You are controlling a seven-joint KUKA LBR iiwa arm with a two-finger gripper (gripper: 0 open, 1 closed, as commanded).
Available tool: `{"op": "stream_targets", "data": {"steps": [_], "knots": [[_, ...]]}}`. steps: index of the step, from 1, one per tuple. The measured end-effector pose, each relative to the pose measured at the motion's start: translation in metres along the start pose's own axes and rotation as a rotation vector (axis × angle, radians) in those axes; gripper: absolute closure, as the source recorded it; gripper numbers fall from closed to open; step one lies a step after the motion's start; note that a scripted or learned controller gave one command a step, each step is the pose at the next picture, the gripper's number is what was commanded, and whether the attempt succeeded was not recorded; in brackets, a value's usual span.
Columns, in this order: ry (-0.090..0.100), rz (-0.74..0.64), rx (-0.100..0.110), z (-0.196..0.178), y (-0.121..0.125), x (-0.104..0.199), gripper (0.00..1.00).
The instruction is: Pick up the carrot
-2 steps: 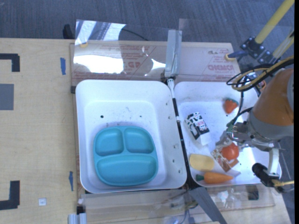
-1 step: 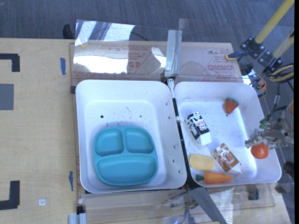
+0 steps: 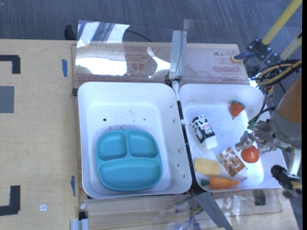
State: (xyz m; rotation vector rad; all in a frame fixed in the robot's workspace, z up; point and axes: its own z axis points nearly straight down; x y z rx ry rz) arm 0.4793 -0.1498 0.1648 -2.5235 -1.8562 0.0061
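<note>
Low over the right side of the right bin [image 3: 188, 128], the claw [image 3: 249, 145] hangs by a round red thing [image 3: 250, 154], maybe a tomato, and I cannot tell its state. The carrot [image 3: 222, 181] lies flat at the bin's near edge, just near of a yellow thing [image 3: 206, 166]

The white bins [image 3: 127, 92] look like smooth, slightly glossy plastic; the teal divided plate [image 3: 128, 159] is matt plastic (at six o'clock); the bench [image 3: 36, 128] shows pale wood.
</note>
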Motion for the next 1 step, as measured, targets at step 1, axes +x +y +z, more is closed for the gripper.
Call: {"op": "stream_targets", "data": {"steps": [1], "knots": [[-0.002, 0.000, 0.006, -0.0059, 0.0002, -0.0007, 1.00]]}}
